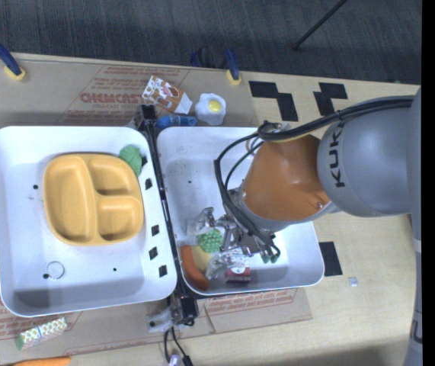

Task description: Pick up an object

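Camera view: the gripper [236, 239] is down among the clutter at the near edge of the right bin [183, 155], reaching for the heap there, namely a green studded ball [210, 240], an orange piece [192, 268] and a red-labelled item [238, 274]. Whether it has closed on anything I cannot tell. The yellow tray [93, 197] lies in the left bin [11, 204], well apart.
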Controlling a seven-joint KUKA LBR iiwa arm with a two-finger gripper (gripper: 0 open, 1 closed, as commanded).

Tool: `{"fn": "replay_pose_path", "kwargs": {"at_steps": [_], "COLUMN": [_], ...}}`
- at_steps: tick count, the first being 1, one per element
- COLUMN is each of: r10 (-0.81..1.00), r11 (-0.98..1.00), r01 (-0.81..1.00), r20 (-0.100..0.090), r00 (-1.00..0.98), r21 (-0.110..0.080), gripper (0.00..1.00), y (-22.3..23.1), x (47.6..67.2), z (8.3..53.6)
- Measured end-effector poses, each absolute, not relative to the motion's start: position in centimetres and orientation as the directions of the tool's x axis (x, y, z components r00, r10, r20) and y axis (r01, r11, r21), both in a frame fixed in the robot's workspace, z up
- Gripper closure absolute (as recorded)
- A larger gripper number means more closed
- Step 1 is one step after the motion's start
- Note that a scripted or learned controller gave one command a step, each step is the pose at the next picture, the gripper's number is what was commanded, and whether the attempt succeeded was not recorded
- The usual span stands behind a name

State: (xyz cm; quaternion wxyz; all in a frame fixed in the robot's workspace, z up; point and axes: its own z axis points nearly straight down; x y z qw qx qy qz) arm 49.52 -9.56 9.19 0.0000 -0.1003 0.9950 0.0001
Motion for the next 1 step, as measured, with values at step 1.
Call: {"fn": "replay_pose_path", "kwargs": {"at_steps": [1], "r10": [-0.200], "r11": [0.980], "r01": [-0.200], "r20": [0.000], "r00": [-0.980], "r21": [0.000], "gripper": [0.00], "y": [-9.56], "x": [49.52], "z": [9.19]}}
